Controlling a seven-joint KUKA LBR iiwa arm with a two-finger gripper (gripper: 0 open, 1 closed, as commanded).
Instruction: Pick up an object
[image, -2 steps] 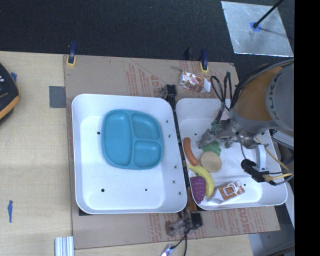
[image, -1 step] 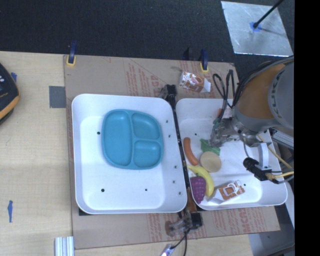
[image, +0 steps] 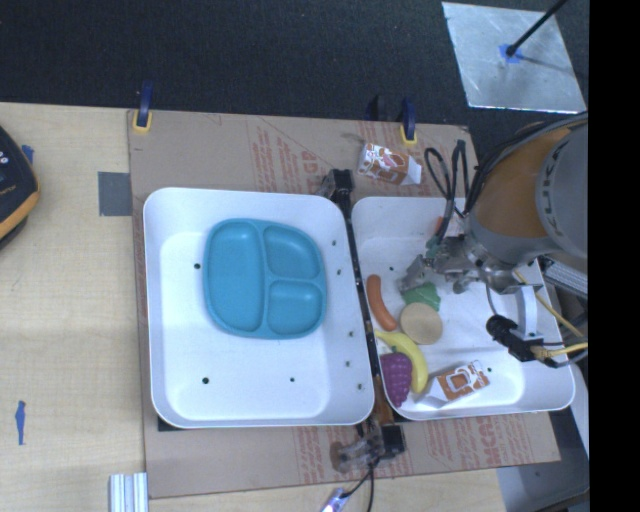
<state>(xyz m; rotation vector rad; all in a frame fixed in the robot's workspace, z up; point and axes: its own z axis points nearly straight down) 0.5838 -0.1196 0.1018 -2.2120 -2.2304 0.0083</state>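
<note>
In the right bin (image: 500, 395), my gripper (image: 428, 272) hangs low at the end of the grey arm, which reaches in from the right. Just below its tip lies a small green object (image: 423, 297), partly covered by it. A tan round piece (image: 421, 323) sits directly in front of the green one. Along the bin's left side lie a red-orange sausage (image: 380, 301), a yellow banana (image: 410, 355) and a purple bunch of grapes (image: 396, 374). A small snack packet (image: 460, 381) rests near the front wall.
The left bin (image: 170, 350) holds a blue divided plate (image: 265, 277). Another snack packet (image: 388, 164) lies on the cardboard behind the right bin. Black cables and the arm's body crowd the right bin's far and right sides.
</note>
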